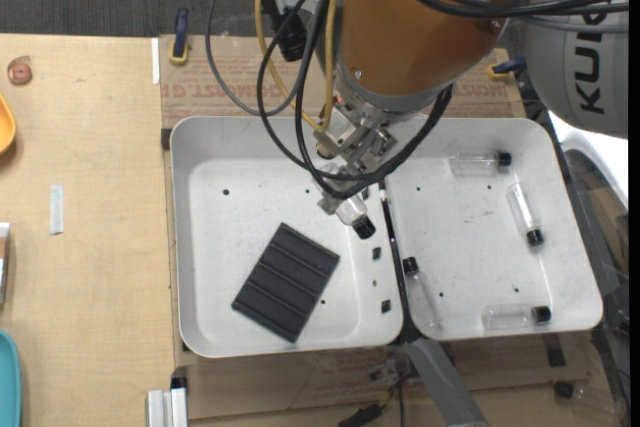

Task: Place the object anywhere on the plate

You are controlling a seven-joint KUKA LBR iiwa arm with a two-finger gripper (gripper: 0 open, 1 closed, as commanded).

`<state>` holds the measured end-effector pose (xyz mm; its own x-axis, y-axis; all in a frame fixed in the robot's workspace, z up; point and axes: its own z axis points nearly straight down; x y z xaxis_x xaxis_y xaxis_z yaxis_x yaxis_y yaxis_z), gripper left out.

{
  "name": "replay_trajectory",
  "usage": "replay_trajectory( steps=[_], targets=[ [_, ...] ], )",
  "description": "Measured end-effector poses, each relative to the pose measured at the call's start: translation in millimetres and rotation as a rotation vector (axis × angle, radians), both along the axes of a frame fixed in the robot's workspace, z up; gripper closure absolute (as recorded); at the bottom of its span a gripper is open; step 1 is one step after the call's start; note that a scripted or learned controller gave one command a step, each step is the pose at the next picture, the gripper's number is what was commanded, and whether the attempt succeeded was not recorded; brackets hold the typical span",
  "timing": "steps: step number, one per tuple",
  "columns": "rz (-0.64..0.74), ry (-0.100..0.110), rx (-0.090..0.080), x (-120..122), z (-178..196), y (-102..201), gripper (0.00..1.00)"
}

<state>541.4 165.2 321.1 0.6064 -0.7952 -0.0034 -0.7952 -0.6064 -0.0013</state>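
Gripper (352,205) near left bin's (200,215) right edge (tube (356,218) gripped).

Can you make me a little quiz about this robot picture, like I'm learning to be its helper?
1. True or false: the black plate lies among the clear tubes.
2. What colour are the tubes' caps? A red, B black, C green.
3. Fill in: the band above the arm's wrist is ____.

Key: 1 false, the plate lies alone in the view's left bin. 2 B. 3 orange.
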Motion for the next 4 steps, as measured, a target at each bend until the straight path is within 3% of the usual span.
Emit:
replay_trajectory(
  steps=[1,2,3,4],
  targets=[
    [0.317,0.000,0.002,31,98,30,1.00],
    [0.436,0.001,0.003,86,83,49,1.00],
    [0.175,0.000,0.002,119,113,62,1.00],
    [0.165,0.001,0.008,121,121,59,1.00]
  ],
)
